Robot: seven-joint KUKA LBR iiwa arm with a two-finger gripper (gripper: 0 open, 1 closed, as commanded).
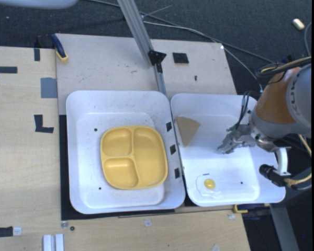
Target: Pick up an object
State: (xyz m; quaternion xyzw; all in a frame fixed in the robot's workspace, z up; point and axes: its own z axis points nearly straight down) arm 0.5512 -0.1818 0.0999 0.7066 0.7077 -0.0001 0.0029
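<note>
Fried egg toy: flat white patch, round yellow yolk, lying at near edge of your right bin. Tan flat wedge piece at same bin's left side, well apart from egg. Your tool low over right bin floor, between the two, touching neither; its tip too small and blurred to judge, state unreadable. Left bin holds yellow three-compartment plate. Both bins on tabletop.

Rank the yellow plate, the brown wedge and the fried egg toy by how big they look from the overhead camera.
1. Yellow plate, by far the largest.
2. Brown wedge.
3. Fried egg toy, slightly smaller than the wedge; these two are fairly close.
</note>
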